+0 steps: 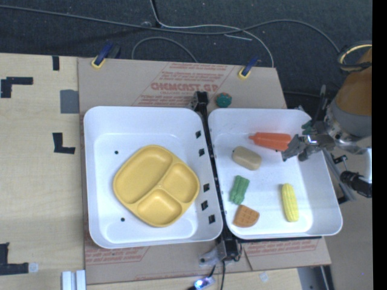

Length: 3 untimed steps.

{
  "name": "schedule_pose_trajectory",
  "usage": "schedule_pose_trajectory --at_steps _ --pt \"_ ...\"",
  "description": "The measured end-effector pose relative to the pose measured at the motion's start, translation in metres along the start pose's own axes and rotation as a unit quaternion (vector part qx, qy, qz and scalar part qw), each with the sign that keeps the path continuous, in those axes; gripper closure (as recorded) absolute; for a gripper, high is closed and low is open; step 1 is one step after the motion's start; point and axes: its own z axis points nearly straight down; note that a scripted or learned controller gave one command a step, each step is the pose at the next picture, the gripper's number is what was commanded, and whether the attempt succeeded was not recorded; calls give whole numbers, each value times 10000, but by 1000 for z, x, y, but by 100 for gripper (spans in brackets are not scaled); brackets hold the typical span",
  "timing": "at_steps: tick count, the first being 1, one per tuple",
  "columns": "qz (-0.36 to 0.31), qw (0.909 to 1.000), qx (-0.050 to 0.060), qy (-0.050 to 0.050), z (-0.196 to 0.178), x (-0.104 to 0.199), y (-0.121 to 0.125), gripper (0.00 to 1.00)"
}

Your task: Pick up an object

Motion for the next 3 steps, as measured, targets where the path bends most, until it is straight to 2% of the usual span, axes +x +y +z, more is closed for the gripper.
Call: schedule_pose_trajectory --at_steps 1,2,3 --pt "-19 10000 10 5 7 50 0 100" --pt "-14 10000 16 3 12 103 -13 100" --pt "-28 10000 1 6 -4 155 -15 100"
